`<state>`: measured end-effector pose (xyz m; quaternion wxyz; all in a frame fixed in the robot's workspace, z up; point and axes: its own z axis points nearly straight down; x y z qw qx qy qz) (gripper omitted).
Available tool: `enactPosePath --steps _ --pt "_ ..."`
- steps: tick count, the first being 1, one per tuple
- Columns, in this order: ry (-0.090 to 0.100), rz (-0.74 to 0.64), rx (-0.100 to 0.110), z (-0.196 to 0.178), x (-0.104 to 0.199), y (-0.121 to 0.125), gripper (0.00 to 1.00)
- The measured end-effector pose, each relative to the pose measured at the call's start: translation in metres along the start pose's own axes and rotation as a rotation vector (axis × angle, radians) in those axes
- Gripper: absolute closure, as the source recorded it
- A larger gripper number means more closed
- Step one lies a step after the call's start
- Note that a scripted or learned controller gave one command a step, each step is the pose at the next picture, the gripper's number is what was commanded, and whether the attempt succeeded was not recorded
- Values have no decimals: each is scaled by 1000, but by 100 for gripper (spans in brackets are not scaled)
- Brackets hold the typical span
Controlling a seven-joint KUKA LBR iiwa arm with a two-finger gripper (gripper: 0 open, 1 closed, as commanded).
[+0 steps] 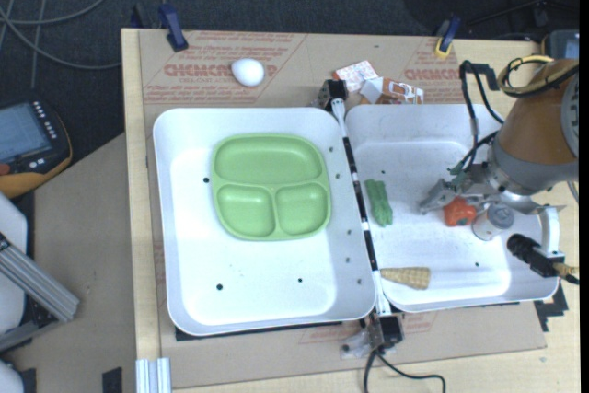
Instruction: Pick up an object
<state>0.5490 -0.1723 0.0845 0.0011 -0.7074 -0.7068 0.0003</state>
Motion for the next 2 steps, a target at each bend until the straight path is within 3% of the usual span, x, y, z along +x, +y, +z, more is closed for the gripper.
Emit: enactPosePath --steps 1,2 --pt "0 0 -3 -10 1 1 100" --pt "-1 -3 -3 -100 88 -5 100"
